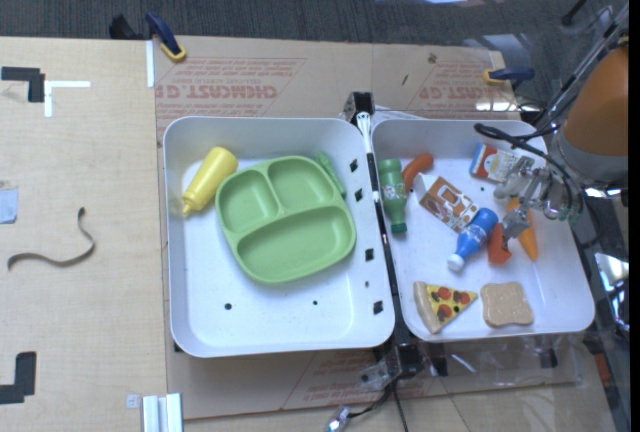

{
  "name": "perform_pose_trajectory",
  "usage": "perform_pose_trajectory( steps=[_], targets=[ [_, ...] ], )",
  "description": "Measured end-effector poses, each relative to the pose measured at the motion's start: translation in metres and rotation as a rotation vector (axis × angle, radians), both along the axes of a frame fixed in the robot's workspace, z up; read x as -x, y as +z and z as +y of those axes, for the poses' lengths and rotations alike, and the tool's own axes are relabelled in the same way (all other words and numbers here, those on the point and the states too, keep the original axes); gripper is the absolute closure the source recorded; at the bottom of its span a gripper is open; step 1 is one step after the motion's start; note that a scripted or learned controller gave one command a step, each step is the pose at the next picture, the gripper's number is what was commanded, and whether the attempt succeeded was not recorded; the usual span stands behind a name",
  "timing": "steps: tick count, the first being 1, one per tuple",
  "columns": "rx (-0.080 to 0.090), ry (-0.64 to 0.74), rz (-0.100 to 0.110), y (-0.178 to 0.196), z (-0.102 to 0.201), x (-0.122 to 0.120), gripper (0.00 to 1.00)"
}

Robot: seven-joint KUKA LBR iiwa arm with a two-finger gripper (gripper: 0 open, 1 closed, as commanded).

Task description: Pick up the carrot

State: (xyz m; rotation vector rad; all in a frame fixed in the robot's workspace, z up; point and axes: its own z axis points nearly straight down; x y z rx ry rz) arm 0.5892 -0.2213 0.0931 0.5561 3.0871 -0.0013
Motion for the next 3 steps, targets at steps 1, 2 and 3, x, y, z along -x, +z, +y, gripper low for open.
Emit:
perform_pose_trajectory(
  steps=[1, 2, 3],
  targets=[
    [-0.002, -0.141, 0.003, -0.001, 0.0, 0.056, 0.0],
    [0.001, -0.136, -0.001, 0.01, 0.0, 0.054, 1.0],
    [-0.002, 0.257, 0.002, -0.001, 0.025, 0.072, 1.0]
  ],
)
